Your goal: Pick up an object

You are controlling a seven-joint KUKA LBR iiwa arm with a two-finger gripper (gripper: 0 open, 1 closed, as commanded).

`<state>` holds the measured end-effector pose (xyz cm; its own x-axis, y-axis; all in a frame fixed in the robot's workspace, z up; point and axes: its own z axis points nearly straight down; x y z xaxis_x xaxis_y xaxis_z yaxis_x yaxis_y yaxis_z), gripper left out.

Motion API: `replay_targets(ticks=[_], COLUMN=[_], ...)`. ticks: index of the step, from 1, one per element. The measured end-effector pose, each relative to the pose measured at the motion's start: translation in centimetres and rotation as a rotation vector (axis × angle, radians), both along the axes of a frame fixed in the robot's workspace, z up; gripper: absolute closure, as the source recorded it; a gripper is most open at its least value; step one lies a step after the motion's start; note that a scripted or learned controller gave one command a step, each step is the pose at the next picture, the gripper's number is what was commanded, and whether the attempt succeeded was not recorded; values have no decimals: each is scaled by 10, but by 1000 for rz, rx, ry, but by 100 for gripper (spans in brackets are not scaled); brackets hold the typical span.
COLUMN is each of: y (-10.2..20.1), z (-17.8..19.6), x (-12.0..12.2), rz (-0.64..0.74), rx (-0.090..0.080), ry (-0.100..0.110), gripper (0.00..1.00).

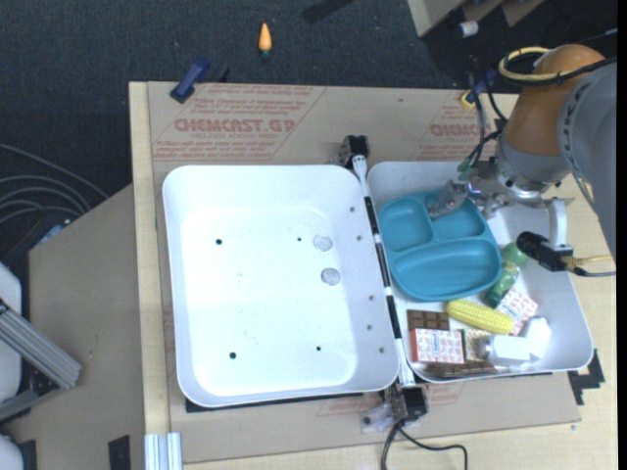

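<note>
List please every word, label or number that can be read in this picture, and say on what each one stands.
"CHEMCAST GP": printed in red on the brown board under the bins, left of the top clip.
A second red print on the same board, by the arm, reads partly "CHEM"; the rest is covered.
Finer red lines around both prints: too small to read.
Patterned packets in the right bin: print too blurred to read.

Arm in from the right, grey link with orange band (pixel 544 96) up top, wrist bent down toward the left. Gripper (pixel 460 196) low at the wrist's end, pointing left (metal parts bunched together there, too cluttered to read further).
</note>
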<state>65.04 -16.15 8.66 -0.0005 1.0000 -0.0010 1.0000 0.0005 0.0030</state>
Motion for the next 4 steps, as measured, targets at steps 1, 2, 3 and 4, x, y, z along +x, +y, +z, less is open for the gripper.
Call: replay_targets(ticks=[1,2,3,4], y=[-10,-11,-10,-11], z=[0,11,11,21], x=[17,18,18,18], rz=[1,2,2,3], rx=[0,-5,-2,-5], ry=[-1,-6,-5,-6], gripper=[0,100,0,100])
